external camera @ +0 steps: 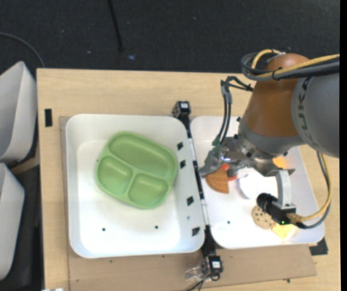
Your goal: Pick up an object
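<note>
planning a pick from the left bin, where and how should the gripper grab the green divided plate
Take the green divided plate by its raised outer rim, coming straight down from above. It lies flat and open side up in the left bin, so a thin edge is what two fingers could likely pinch. The rim towards the right bin seems best: it is closest to the arm's side.

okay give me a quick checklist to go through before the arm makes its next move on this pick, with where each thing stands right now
1. Gripper is over the right bin: ok.
2. A target lies near it: ok, the orange piece sits just below it.
3. Finger opening: cannot tell, the wrist hides it.
4. Something already held: cannot tell.
5. Neighbours clear of the target: not ok, a white round object lies close beside it.
6. Left bin holds the green divided tray, away from the arm: ok.
</note>
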### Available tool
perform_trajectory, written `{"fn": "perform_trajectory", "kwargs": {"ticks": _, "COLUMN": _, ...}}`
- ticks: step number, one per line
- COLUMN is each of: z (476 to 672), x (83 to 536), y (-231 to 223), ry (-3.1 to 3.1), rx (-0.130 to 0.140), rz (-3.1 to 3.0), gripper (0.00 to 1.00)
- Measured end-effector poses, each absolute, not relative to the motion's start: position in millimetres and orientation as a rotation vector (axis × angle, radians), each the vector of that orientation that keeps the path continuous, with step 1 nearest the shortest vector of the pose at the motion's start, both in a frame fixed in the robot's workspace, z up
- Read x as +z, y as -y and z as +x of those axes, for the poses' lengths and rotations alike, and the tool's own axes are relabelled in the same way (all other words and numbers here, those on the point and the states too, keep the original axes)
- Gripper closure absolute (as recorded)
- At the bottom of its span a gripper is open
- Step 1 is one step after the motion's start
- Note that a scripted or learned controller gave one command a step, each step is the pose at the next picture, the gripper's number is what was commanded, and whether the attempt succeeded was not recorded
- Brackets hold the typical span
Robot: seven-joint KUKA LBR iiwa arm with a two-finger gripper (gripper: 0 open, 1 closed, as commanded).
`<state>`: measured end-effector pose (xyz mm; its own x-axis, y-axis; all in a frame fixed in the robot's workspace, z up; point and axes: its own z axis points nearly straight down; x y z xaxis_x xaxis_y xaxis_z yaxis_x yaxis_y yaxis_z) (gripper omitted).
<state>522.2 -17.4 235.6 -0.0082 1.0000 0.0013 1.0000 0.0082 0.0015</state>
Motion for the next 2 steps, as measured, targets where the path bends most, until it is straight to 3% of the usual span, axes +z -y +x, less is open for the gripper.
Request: {"fn": "perform_trajectory", "kwargs": {"ticks": 2, "z": 557.2, "x": 226.4, "y": -83.8, "ry": -2.229, "rx": 0.002, "rz": 2.214, "gripper": 1.00}}
